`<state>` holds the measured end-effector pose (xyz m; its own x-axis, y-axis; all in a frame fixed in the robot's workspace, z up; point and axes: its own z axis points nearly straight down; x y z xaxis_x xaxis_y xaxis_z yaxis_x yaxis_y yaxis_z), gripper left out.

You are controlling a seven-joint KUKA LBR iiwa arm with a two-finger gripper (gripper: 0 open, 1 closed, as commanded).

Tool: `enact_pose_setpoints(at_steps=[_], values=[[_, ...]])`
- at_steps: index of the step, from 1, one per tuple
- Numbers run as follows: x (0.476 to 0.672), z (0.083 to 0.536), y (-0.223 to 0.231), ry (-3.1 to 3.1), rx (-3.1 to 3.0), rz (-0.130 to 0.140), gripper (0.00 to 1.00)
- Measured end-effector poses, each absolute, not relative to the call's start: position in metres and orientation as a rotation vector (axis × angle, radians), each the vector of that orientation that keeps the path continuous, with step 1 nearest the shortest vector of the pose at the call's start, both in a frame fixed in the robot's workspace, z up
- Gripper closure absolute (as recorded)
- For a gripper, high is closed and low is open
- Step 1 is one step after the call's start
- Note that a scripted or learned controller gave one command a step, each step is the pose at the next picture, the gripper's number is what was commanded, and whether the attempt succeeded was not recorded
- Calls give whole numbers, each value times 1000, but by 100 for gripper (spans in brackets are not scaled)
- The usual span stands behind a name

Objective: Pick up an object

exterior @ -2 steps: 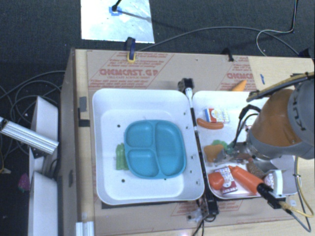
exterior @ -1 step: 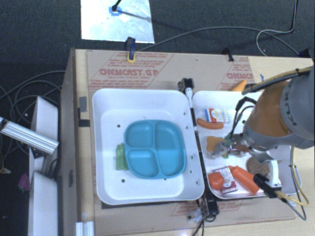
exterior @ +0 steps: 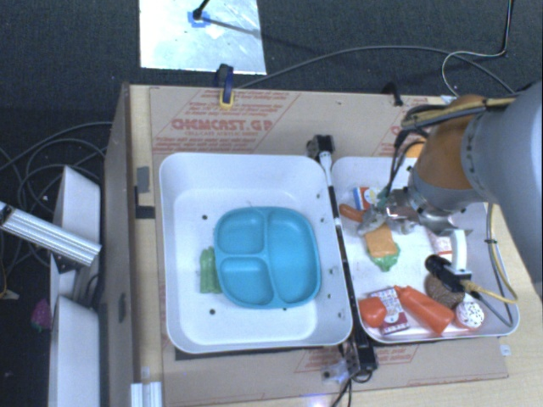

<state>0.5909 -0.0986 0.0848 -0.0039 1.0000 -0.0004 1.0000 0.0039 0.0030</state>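
Nearest the camera, a carrot [exterior: 427, 309] and other clutter crowd the right bin [exterior: 501, 316]'s front edge. Farther back, the gripper [exterior: 383, 213] hangs just above the orange-and-green toy [exterior: 382, 245]. Whether its fingers stand apart or together I cannot tell, so a close could snag 2 neighbouring pieces or slip off.

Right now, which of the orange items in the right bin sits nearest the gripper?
The orange-yellow piece with a green end, just below the gripper. The orange carrot-like one lies farther off, at the bin's near edge.

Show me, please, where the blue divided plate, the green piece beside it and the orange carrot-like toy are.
blue divided plate [exterior: 267, 257]: camera view, on its central divider.
green piece [exterior: 207, 270]: camera view, mid-body, left of the plate.
orange carrot-like toy [exterior: 423, 308]: camera view, middle of its body, right bin.
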Motion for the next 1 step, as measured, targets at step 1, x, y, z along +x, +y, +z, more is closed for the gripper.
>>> enact_pose_setpoints(at_steps=[1], values=[[578, 84, -88, 2226, 2217, 1, 0]])
